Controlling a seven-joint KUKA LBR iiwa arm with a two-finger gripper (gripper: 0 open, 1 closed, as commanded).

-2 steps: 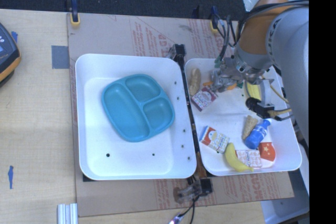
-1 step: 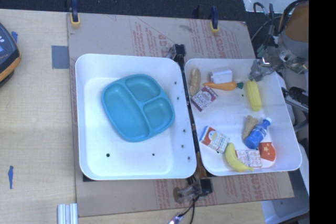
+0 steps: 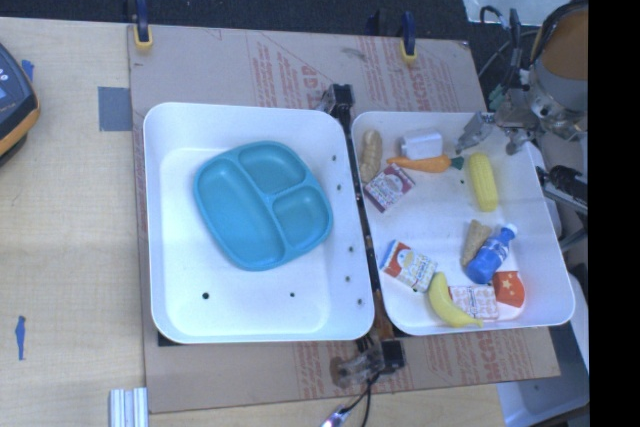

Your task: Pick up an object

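My gripper (image 3: 495,133) hangs over the far right corner of the right bin (image 3: 560,260), with the arm's orange band above it at the frame's right edge. Its two grey fingers stand apart and open, with nothing between them. Just below the fingers lies a yellow corn cob (image 3: 483,180). An orange carrot (image 3: 425,164) and a small white block (image 3: 422,145) lie to the gripper's left. Near the front of the bin are a blue bottle (image 3: 490,258), a banana (image 3: 448,303) and a small carton (image 3: 408,265).
The left bin (image 3: 160,245) holds a blue divided plate (image 3: 262,203). A beige root (image 3: 371,155) and a snack packet (image 3: 390,187) lie by the right bin's left wall. A red and white packet (image 3: 508,290) sits at its front right corner. Cables run behind the arm.
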